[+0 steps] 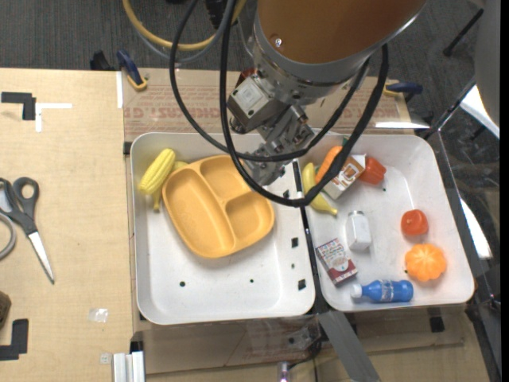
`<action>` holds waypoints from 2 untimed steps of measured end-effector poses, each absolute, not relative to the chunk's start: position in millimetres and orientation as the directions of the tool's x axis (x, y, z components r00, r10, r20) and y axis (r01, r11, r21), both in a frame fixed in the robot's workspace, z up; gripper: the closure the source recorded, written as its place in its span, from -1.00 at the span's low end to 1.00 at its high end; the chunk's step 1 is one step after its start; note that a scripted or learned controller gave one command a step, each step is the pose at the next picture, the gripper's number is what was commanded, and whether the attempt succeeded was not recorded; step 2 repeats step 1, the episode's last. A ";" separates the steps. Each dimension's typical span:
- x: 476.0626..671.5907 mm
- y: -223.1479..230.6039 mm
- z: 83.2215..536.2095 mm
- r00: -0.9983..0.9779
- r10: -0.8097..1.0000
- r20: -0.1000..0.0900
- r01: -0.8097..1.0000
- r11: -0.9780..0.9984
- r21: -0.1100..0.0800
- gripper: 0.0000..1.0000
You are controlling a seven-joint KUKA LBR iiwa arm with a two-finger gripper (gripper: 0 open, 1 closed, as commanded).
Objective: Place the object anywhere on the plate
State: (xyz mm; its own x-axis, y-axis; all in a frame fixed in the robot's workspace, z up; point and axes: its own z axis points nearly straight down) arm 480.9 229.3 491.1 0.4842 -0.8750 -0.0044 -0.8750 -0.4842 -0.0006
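While over the divider: gripper (269,168), grip state can't tell.
Plate (216,205): just left, below.

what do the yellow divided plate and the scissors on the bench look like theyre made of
The yellow divided plate looks like moulded plastic with a matte to satin finish: even colour, soft rounded rims, only dull highlights. The grey-handled scissors seem to have steel blades, pale and reflective, with handle loops that look like grey plastic, though coated metal can't be ruled out.
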 end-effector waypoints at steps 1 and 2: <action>481.0 229.0 491.0 0.484 -0.875 -0.004 -0.875 -0.484 0.000 -1.00; 481.0 229.0 491.0 0.484 -0.875 -0.004 -0.875 -0.484 0.000 -1.00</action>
